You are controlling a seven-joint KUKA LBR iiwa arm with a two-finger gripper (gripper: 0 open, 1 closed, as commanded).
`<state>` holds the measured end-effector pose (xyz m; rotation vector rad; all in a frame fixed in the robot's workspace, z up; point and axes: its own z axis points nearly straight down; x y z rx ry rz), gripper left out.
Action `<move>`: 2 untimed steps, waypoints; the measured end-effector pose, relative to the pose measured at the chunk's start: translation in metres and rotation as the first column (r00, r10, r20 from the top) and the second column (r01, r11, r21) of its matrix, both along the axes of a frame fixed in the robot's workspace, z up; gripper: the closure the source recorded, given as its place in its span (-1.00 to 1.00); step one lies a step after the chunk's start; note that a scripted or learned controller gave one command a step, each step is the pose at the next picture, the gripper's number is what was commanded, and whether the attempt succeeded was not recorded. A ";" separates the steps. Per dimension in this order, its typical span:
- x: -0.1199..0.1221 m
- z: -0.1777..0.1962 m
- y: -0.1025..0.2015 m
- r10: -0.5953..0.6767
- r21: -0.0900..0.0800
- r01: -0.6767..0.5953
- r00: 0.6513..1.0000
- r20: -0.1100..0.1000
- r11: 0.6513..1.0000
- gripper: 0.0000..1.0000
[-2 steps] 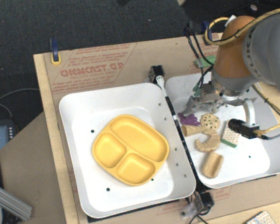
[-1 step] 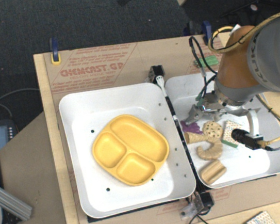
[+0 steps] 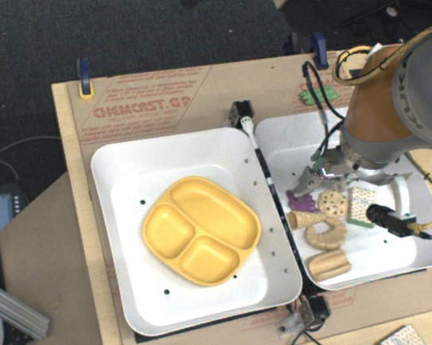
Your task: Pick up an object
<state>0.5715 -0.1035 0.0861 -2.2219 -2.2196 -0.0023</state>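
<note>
Several small items lie in the right bin (image 3: 291, 136): a purple piece (image 3: 302, 200), a round speckled cookie (image 3: 332, 204), a tan ring (image 3: 325, 233), a tan loaf-shaped block (image 3: 328, 265) and a pale square with a green edge (image 3: 359, 206). My gripper (image 3: 322, 174) hangs low over the middle of this bin, just above the purple piece and the cookie. The grey and orange wrist (image 3: 380, 115) hides the bin's right part. I see no item lifted off the bin floor.
The left bin (image 3: 121, 182) holds a yellow divided plate (image 3: 200, 229). A black clamp (image 3: 242, 112) sits at the top of the ridge between the bins. Cables (image 3: 317, 84) and a black fitting (image 3: 383, 216) trail beside the arm.
</note>
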 end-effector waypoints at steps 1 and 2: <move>0.010 -0.001 -0.005 0.002 -0.002 -0.002 1.000 0.003 1.000 -1.00; 0.099 0.000 -0.008 0.005 -0.005 -0.005 1.000 0.010 1.000 -1.00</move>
